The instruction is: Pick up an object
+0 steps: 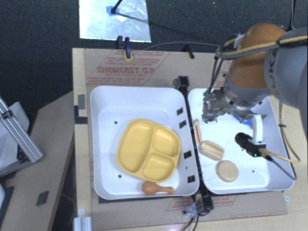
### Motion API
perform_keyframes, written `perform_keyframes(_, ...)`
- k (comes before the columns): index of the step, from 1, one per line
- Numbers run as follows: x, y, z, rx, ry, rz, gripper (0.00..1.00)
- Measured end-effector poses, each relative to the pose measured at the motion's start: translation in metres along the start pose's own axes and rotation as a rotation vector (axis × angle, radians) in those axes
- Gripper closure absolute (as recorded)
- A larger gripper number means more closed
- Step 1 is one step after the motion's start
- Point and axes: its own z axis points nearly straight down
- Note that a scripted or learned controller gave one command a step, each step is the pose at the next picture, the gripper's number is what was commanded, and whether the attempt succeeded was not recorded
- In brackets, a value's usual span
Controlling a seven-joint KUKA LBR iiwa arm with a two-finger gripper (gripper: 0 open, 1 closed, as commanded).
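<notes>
Grey robot gripper (211, 113) hovers low in the right bin (269, 177) (finger state cannot be told), nothing visibly held, so the wooden cylinder (211, 150) and round block (227, 171) remain unpicked.

We see a grey arm (288, 66) with a rounded orange band (255, 57) above the wrist. Below that band sits a dark metallic end effector (214, 110); thin cables run across the band.

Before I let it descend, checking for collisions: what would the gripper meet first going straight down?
Probably the right bin's bare white floor; the gripper hangs above the tan cylinder, though depth is unclear.
</notes>
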Motion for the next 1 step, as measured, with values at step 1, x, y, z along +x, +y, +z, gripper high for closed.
perform_keyframes(1,0.0576,0.0207,0.0092,0.001,0.0,-0.001,1.0)
